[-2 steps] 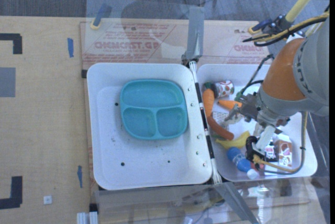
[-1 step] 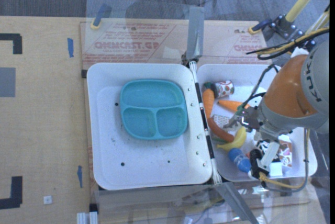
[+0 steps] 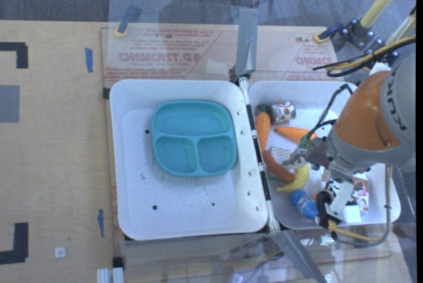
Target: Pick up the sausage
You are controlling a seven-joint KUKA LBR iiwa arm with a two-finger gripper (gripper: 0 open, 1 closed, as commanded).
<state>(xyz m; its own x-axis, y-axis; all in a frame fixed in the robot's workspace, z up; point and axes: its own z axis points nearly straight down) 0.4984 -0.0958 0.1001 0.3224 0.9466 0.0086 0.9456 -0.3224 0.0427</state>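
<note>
The sausage (image 3: 275, 167) is a reddish-brown curved piece lying along the left side of the right bin (image 3: 391, 205), with a yellow banana (image 3: 297, 180) against its lower end. My gripper (image 3: 295, 155) hangs over the middle of that bin, its tip just above and to the right of the sausage. The grey wrist and the orange band of the arm cover the bin's right half. Nothing shows as held.
Also in the right bin are an orange carrot (image 3: 263, 129), a second orange piece (image 3: 291, 133), a small printed can (image 3: 284, 111), a blue object (image 3: 305, 204) and a printed packet (image 3: 361, 193). A teal divided plate (image 3: 194, 137) lies in the left bin (image 3: 132, 202).
</note>
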